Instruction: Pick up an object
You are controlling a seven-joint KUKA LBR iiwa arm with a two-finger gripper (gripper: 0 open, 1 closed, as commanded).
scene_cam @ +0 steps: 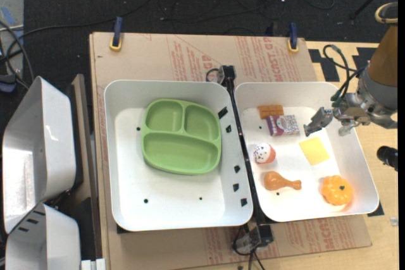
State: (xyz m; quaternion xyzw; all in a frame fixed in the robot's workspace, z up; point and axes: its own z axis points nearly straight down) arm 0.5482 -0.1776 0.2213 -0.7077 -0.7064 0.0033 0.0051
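My gripper [330, 125] hangs over the right bin's [364, 161] far right part, its two fingers spread open with nothing between them. Just below it lies a flat yellow square [314, 151]. A purple box [283, 125] and a small brown block [271, 111] sit to the gripper's left. Nearer the bin's front are a white ball with red spots [262, 153], an orange toy drumstick [281, 182] and an orange pumpkin [335, 190].
The left bin [120, 199] holds a green divided plate [182, 136]. A black divider [237, 148] runs between the two bins. White containers [35, 148] stand off the bench at the left. Cables trail across the dark floor behind.
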